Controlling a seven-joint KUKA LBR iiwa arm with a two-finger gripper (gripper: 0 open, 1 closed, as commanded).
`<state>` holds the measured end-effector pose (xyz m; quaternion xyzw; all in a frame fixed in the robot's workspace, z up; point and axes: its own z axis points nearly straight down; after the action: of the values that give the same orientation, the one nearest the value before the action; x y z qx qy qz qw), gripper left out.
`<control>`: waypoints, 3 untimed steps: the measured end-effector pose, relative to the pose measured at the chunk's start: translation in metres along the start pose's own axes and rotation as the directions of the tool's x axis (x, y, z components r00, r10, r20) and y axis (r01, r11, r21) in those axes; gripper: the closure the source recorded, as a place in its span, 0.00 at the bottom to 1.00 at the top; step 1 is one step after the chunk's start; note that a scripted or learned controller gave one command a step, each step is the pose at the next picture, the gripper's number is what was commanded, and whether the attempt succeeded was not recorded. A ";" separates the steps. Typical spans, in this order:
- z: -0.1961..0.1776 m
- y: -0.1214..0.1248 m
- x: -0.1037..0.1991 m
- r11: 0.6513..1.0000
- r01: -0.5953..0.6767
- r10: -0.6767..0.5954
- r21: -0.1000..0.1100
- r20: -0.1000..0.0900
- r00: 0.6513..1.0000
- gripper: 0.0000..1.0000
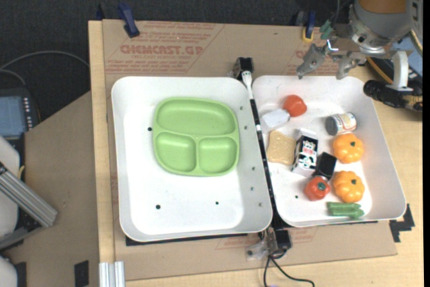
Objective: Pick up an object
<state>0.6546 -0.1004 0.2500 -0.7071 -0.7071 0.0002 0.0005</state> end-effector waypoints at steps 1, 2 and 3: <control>0.108 -0.024 0.000 1.000 -0.002 0.002 0.012 -0.002 1.000 0.00; 0.063 -0.093 0.032 1.000 0.000 0.000 0.004 -0.002 1.000 0.00; 0.065 -0.102 0.042 1.000 0.001 -0.001 0.003 -0.001 1.000 0.00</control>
<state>0.5524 -0.0585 0.1847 -0.7069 -0.7073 0.0008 0.0020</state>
